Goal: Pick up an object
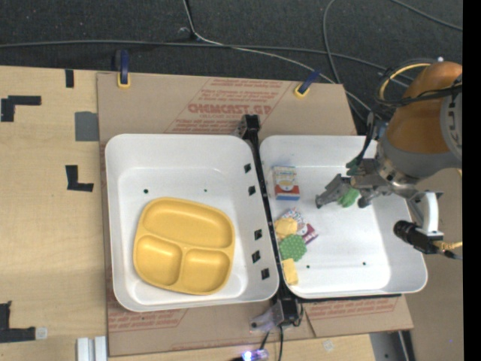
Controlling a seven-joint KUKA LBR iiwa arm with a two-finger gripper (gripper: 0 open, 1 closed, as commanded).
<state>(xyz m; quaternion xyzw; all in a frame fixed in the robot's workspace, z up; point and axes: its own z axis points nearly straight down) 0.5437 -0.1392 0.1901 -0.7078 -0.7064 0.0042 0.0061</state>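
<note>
While the arm (421, 126) leans in over the right bin (376, 277), its gripper (347, 195) sits low with a small green object (349, 198) at its fingertips.

Seen against the right bin as landmark: the gripper is over the upper middle of the bin floor, and the green object shows between the dark fingers, which look pinched on it, though the view is too coarse to be sure of contact on both sides. Near the bin's left wall lies a small box with a blue and red label (285, 183); below it, along the same wall, are a yellow piece (286, 226), a round green piece (293, 248), a bit of purple wrapper (308, 234) and another yellow piece (289, 275). Left of the bin, touching it along a black divider (259, 201), is the left bin (120, 164), which holds a yellow divided plate (184, 244).
</note>
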